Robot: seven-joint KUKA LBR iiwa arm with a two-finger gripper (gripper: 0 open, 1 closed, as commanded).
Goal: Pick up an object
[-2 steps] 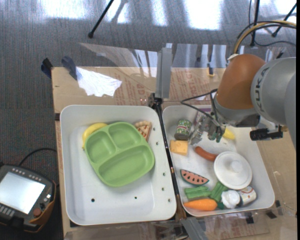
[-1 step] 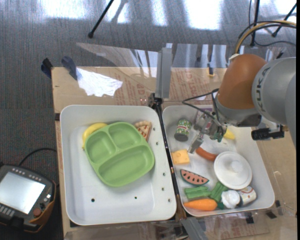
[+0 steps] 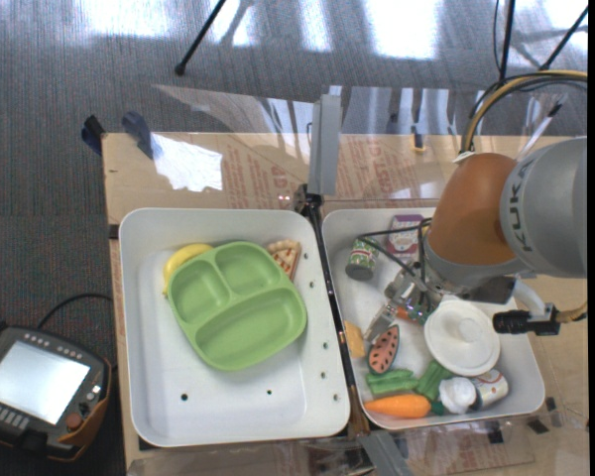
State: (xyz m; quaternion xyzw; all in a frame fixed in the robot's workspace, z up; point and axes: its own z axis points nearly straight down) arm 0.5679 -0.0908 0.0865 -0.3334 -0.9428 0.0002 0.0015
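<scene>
My work surface (image 3: 248, 172) is a tan, cardboard-like board printed with faint reddish lettering, bright with glare at its far left. Two shallow white plastic bins rest directly on it, touching side by side: the left bin (image 3: 144, 365) and the right bin (image 3: 526, 375) below my arm.

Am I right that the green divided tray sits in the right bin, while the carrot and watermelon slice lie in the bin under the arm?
Not quite. The camera view shows the green divided tray in the left bin. The carrot and watermelon slice do lie in the right bin, under the arm.
</scene>
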